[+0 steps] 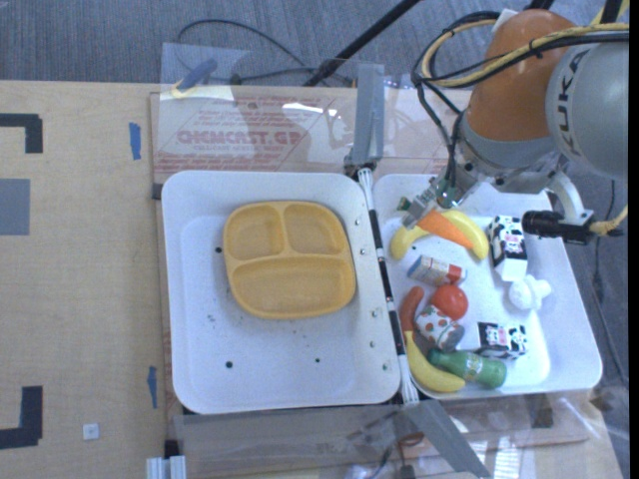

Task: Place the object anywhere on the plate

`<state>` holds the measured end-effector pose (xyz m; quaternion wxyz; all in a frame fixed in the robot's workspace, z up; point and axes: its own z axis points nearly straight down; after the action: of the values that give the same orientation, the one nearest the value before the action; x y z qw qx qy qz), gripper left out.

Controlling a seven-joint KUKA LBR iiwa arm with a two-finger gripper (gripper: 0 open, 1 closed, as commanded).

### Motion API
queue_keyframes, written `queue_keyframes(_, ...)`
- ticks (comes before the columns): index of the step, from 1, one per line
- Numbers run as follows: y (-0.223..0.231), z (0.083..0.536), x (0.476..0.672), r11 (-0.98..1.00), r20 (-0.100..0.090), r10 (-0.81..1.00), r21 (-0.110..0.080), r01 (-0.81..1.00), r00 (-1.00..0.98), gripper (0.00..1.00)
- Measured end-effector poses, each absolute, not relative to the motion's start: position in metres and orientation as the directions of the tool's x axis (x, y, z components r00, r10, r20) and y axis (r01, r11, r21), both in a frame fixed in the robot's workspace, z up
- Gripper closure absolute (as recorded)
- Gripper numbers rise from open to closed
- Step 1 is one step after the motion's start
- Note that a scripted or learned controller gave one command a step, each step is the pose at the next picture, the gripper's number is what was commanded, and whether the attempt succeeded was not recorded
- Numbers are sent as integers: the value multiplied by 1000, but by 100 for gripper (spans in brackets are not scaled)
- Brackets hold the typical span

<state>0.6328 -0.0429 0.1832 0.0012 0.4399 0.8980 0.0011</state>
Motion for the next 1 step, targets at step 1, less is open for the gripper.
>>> queue_keyframes(1,6,204,644,874,-5,486,4,485,-874,100)
